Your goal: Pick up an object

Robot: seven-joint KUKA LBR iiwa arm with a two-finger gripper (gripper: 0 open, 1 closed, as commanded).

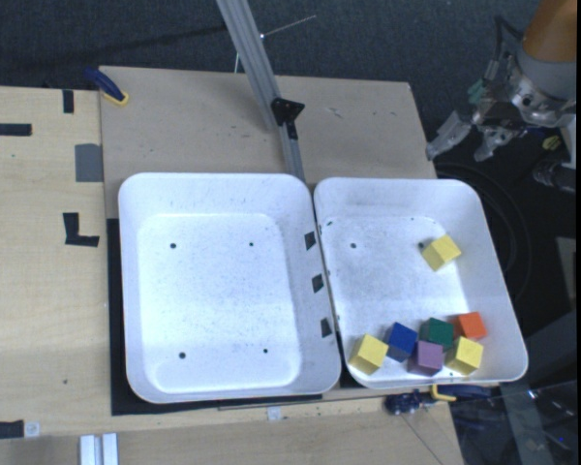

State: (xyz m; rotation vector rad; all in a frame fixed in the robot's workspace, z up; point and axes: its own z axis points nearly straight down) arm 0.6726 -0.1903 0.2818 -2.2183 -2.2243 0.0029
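Note:
The right bin holds several small cubes. A yellow cube lies alone near its right wall. Along the front wall sit a yellow cube, a blue cube, a green cube, a purple cube, an orange cube and another yellow cube. My gripper hangs above the bench's back right corner, outside the bin and well behind the cubes. Its two fingers stand spread apart with nothing between them.
The left bin sits beside the right one. A slanted metal pole with a black clamp crosses the bench behind the bins. A blue and yellow tool lies at the back left. Another small blue tool lies at the front.

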